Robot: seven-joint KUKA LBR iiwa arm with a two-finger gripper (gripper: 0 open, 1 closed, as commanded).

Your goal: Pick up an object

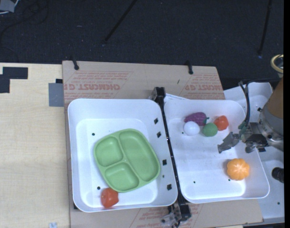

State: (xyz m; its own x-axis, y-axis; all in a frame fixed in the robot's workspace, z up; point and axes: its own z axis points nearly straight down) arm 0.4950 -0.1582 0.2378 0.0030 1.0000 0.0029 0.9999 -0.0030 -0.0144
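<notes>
Now the grey two-finger gripper (236,143) hangs low over the right white bin (201,184), its fingers spread apart with nothing between them. Just below it lies a round orange fruit (238,169). Up and to its left cluster a small red ball (221,122), a green ball (210,129), a white ball (191,128) and a purple lump (197,118). Farther left, the other bin (83,127) bears a green divided plastic tray (126,159).

bench (26,151): pale wood top | cardboard sheet (135,82): flat on bench, printed in red, under both bins | left bin (83,113): white, on cardboard | right bin (206,189): white, on cardboard, touching left bin along a black divider (166,146)
</notes>
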